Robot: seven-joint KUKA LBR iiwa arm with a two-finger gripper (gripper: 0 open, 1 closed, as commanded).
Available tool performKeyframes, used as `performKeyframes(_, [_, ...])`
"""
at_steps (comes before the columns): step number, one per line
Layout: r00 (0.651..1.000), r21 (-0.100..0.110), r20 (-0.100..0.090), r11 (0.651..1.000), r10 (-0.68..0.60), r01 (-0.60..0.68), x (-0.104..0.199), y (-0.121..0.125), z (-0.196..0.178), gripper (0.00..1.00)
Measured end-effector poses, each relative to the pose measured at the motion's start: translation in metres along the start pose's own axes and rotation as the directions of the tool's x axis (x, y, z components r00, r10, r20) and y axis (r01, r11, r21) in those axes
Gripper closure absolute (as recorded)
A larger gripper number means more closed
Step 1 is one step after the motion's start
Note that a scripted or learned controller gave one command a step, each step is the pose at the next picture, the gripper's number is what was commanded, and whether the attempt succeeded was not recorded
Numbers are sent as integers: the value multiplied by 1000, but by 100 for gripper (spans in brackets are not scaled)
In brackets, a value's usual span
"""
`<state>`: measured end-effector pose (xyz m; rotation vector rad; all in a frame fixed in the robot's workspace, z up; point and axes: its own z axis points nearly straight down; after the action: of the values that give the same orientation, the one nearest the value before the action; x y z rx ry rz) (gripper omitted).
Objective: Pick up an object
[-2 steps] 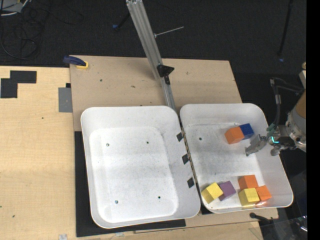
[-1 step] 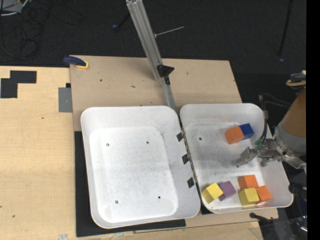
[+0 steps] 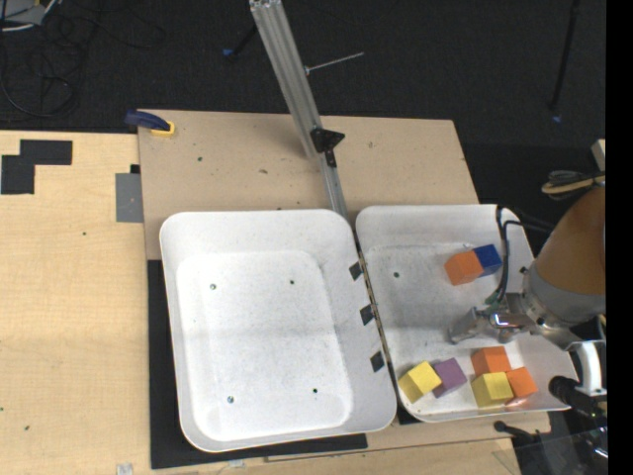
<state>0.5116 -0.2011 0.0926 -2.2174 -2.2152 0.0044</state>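
Blocks [image 3: 473,374] crowd your right bin [image 3: 415,240].
Your claw [image 3: 473,327] hovers among them, grip unreadable; pale wooden surface [image 3: 69,265], dark room behind.

Both bins [image 3: 259,228] were white with faint grey speckling. The blocks were orange [image 3: 461,266], blue [image 3: 487,257], yellow [image 3: 419,379] and purple [image 3: 450,373]; the bench [image 3: 69,265] was pale wood.

A blue-and-yellow clamp [image 3: 150,122] lies at the bench's far left corner, near a slanted aluminium rail [image 3: 293,77].
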Motion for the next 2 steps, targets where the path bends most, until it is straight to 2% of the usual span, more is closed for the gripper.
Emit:
performKeyframes(1, [1000,-3,1,1000,7,-7,-2,0,-12,100])
performKeyframes(2, [1000,-10,4,1000,-2,3,1,10,-68,100])
